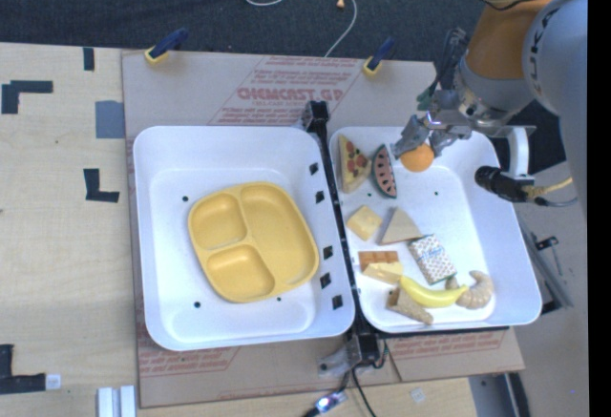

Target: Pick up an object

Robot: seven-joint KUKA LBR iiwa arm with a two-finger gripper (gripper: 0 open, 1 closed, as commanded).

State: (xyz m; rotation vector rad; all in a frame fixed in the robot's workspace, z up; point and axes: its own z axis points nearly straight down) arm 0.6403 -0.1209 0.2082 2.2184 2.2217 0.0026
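From above, the gripper (421, 146) hangs over the far edge of the right bin (506, 243), its jaws closed narrowly around a small orange (417, 158). The rest of the toy food lies below: a pizza slice (352, 162) and watermelon wedge (384, 171) near the far-left corner, a banana (428, 293) by the near edge. A yellow divided plate (252, 239) sits in the left bin (162, 215).

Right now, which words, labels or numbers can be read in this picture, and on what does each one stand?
"CHEMCAST GP": large red print on the brown cardboard sheet under the two bins, seen upside down.
Smaller red lines beside it, and red print on the cardboard's lower corners: too small to read.
Small blue and white packet in the right bin: printed, but blurred.
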